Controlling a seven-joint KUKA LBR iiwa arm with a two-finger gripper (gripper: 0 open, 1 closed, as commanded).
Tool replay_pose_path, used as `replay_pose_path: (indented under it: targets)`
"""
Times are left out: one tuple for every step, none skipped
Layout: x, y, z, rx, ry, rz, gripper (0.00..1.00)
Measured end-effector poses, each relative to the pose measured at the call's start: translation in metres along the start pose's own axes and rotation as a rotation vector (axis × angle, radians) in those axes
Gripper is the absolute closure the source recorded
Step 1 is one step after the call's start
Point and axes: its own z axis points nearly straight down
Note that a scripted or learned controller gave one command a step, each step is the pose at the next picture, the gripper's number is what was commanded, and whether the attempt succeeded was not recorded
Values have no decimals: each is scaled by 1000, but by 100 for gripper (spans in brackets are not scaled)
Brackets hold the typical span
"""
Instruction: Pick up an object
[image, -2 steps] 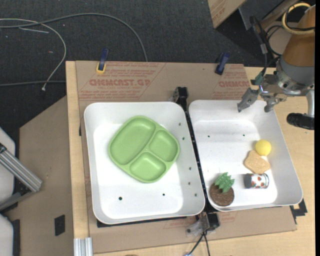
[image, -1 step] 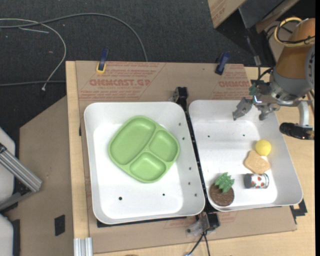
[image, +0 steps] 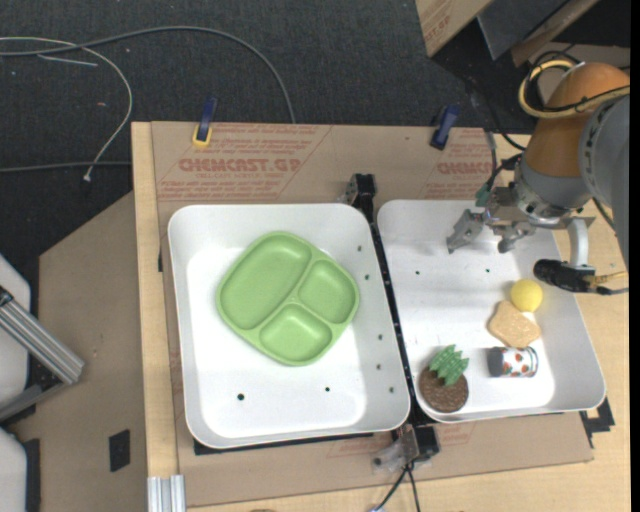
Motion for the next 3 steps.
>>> replay_pose_path:
  targets:
    - [1,0,32,-1,-1,0,0]
    - [1,1,18,-6,-2,-1,100]
    - [1,9,-28,-13,-4,0,100]
